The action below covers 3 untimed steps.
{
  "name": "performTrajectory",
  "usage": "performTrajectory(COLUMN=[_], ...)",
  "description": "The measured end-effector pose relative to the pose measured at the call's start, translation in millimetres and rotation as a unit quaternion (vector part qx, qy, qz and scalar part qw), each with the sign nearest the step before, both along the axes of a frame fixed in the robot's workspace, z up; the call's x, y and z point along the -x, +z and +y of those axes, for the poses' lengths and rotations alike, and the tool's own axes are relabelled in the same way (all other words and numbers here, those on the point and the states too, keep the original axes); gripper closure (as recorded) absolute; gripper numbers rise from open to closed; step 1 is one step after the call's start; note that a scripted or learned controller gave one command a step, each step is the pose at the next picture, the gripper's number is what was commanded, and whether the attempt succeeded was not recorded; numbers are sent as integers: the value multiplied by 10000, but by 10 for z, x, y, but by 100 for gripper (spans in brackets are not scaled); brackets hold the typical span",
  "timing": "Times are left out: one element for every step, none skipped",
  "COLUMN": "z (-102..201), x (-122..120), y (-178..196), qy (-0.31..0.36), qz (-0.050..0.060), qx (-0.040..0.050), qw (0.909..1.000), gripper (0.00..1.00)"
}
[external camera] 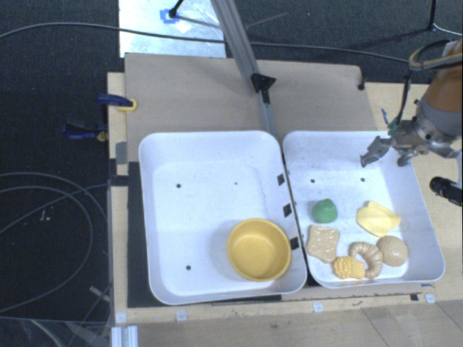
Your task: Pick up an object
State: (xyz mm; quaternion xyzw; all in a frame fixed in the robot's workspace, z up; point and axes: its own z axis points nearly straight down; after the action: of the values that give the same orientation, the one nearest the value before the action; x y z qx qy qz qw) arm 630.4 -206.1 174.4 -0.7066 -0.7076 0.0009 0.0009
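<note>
Camera view: end effector (388,155) spread, ungripping, above right bin (340,166) (pale-yellow wedge (376,218) below).

The arm enters from three o'clock, its orange band high at the frame's edge and the grey wrist below it. The gripper (387,155) points toward nine o'clock, its two dark fingers spread apart with nothing between them.
</note>
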Motion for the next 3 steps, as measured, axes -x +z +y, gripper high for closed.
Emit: performTrajectory(z=[58, 64, 59], x=[-59, -61, -81], y=[-450, -855, -715], qy=[25, 31, 46], qz=[-10, -7, -40], qx=[2, 1, 14], qw=[10000, 10000, 10000], gripper=[0, 0, 100])
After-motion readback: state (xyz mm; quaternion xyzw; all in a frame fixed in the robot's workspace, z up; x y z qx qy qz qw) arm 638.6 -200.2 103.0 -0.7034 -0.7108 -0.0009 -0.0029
